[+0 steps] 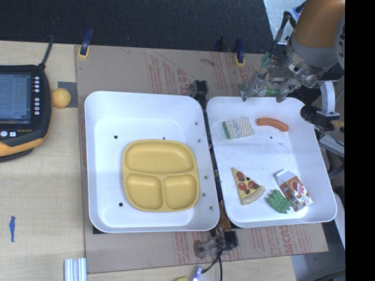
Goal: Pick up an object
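1. The gripper (pixel 270 85) hangs over the far rim of the right bin (pixel 319 174). Something greenish sits at its tip, but I cannot tell whether that is a held thing or part of the tool, nor how far it is parted.
2. Things to pick all lie in the right bin: a sausage (pixel 272 123) nearest the gripper, a patterned packet (pixel 238 128) just beside it, and a pizza slice (pixel 247 186), a green piece (pixel 278 201) and a small box (pixel 294 192) at the near side.
3. The sausage looks like a light, stiff plastic toy, smooth and rounded, so likely to roll or slip; best taken across its middle.
4. The pizza slice lies flat and low, hard to get under; take it across its narrow sides.
5. The box and green piece touch, so a grasp there risks catching both.
6. The left bin (pixel 99 157) holds a yellow tray (pixel 159 174).
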Robot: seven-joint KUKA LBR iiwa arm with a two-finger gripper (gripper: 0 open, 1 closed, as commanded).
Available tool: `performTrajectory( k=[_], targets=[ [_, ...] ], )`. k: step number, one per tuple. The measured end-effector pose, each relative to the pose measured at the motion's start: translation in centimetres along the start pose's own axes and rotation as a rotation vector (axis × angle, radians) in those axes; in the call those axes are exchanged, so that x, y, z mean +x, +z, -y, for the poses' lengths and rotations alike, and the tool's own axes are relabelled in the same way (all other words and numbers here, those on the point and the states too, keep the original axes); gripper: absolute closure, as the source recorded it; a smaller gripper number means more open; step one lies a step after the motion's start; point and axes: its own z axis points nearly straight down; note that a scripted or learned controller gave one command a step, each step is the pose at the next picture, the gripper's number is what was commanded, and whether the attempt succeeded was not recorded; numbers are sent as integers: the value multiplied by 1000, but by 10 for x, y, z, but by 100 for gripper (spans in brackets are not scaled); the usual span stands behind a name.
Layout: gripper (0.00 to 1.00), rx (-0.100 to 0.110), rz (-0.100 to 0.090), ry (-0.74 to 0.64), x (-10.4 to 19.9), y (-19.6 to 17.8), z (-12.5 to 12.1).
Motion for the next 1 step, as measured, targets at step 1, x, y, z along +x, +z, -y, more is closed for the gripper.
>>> performTrajectory(
  k=[1],
  targets=[
    [0, 3, 0, -2, 52, 47, 62]
  ],
)
